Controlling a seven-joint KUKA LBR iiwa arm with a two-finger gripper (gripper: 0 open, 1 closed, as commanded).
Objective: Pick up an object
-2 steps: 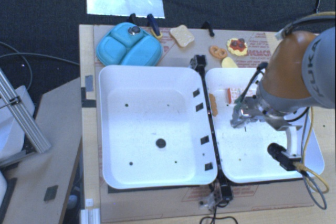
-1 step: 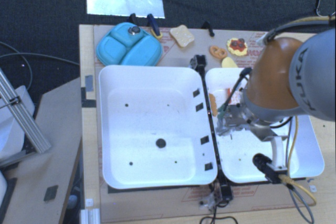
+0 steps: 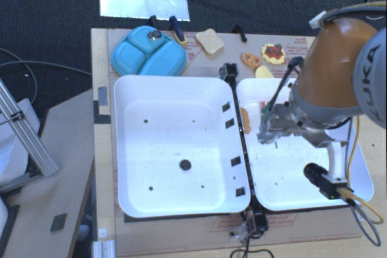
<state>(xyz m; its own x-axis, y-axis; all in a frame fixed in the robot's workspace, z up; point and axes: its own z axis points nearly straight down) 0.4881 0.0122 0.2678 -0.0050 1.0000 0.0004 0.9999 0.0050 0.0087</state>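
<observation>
Arm's down in the right bin (image 3: 363, 181), no grab yet

Gripper (image 3: 268, 130) sits mid-right of frame beside an orange object (image 3: 245, 119) by the divider; can't tell its jaw state, so pickup looks undone.

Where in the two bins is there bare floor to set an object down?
The left bin is mostly bare around one small dark object. In the right bin, the near floor is free; its far-left corner is crowded by the gripper and an orange item.
</observation>
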